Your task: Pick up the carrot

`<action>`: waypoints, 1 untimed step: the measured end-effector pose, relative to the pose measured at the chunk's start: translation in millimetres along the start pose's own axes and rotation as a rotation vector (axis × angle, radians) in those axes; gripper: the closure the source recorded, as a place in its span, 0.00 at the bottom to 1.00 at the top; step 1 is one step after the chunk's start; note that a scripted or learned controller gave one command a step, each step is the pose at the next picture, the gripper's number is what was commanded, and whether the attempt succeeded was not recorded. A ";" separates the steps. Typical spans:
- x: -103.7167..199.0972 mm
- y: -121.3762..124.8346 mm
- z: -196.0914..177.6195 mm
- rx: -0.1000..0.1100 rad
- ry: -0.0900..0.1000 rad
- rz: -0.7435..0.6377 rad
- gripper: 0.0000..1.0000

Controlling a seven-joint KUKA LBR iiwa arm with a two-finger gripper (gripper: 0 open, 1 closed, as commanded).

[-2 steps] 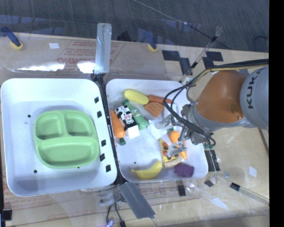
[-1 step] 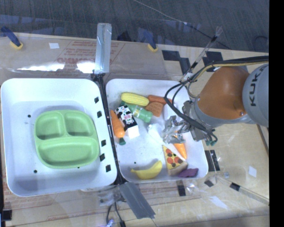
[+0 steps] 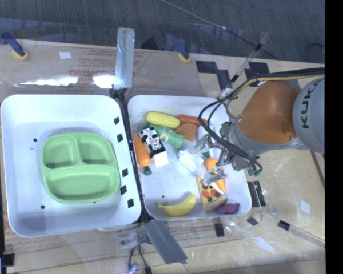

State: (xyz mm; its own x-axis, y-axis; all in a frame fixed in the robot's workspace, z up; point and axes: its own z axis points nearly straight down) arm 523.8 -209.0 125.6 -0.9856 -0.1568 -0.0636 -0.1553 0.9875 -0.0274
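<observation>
Near edge of right bin (image 3: 160, 213): curved smooth banana (image 3: 179, 205), wedge pizza slice (image 3: 210, 194), flat purple piece (image 3: 228, 208), all hugging the rim w/ bare floor twd centre. Gripper (image 3: 213, 165) sits at bin's 3 o'clock, fingers clamped on a small orange piece (image 3: 211, 163). Tapered orange carrot (image 3: 141, 150) lies along the left wall, well apart at gripper's 9 o'clock; knobbly corn cob (image 3: 163, 119) at far side, moulded green plate (image 3: 79, 167) in left bin (image 3: 23, 221).

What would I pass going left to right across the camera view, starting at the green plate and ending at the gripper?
Green divided plate → carrot along the right bin's left wall → black-and-white cow toy → banana → pizza slice → gripper.
</observation>
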 end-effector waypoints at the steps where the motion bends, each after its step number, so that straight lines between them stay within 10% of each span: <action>1: -10.4 -6.0 16.0 -0.007 0.021 -0.167 0.00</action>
State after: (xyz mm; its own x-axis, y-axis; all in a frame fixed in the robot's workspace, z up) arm 536.0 -213.5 110.5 -0.9472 -0.3184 -0.0378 -0.3174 0.9478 -0.0291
